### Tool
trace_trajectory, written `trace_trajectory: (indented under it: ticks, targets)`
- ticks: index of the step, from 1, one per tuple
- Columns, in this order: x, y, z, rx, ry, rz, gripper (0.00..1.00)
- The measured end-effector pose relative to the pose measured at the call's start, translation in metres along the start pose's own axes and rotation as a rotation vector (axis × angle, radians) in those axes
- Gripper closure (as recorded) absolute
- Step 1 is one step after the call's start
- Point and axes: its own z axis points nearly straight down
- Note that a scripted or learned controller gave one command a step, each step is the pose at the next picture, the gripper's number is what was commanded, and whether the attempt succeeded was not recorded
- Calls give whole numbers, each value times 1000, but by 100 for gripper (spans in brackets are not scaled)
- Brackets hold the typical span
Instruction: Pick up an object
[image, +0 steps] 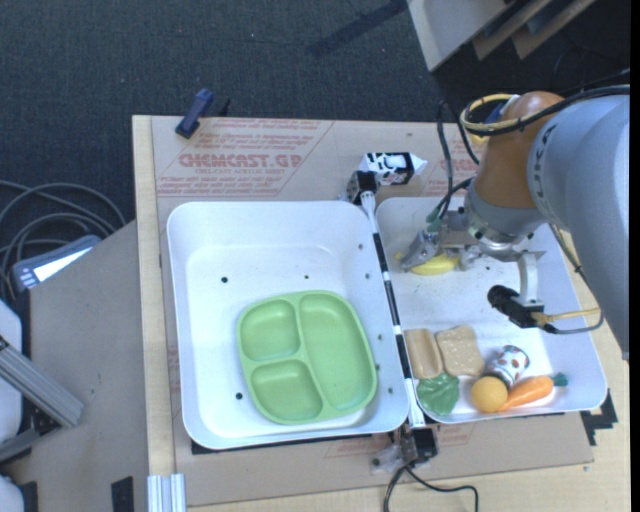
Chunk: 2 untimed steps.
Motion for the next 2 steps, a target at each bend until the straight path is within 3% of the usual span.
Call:
trace_trajectory:
  ticks: [1, 2]
  targets:
    - [-33, 29, 0, 1, 0, 1, 0]
    - [-126, 34, -41, -1, -1, 0, 0]
